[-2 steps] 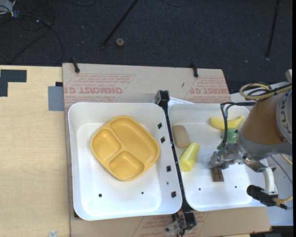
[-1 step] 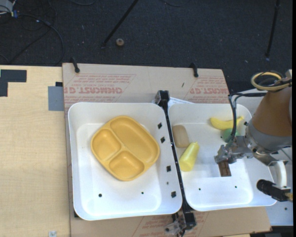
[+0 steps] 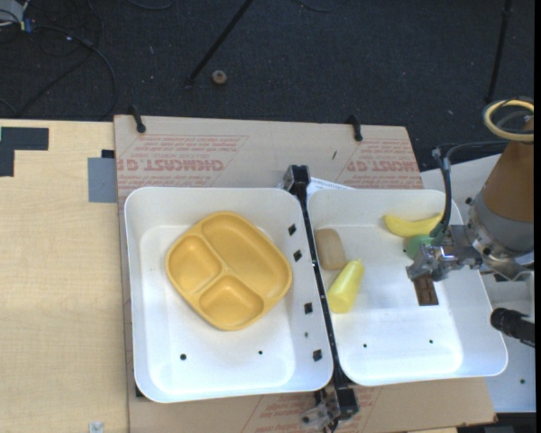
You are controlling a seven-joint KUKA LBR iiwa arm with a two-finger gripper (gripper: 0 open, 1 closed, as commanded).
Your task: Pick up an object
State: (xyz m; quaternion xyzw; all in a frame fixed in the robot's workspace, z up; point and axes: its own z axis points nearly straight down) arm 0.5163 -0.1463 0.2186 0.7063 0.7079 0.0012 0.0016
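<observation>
In the right bin, a yellow banana lies near the far right side. Something small and green peeks out just below it, partly hidden by the gripper. A yellow cup-shaped object lies on its side near the bin's left wall, with a tan oblong piece just behind it. My gripper hangs low over the right part of this bin, just in front of the banana and the green thing. The arm comes in from the right.
A yellow divided plate lies in the left bin. A black divider runs between the two bins. The front half of the right bin's floor is bare white. Cardboard lies under the bins.
</observation>
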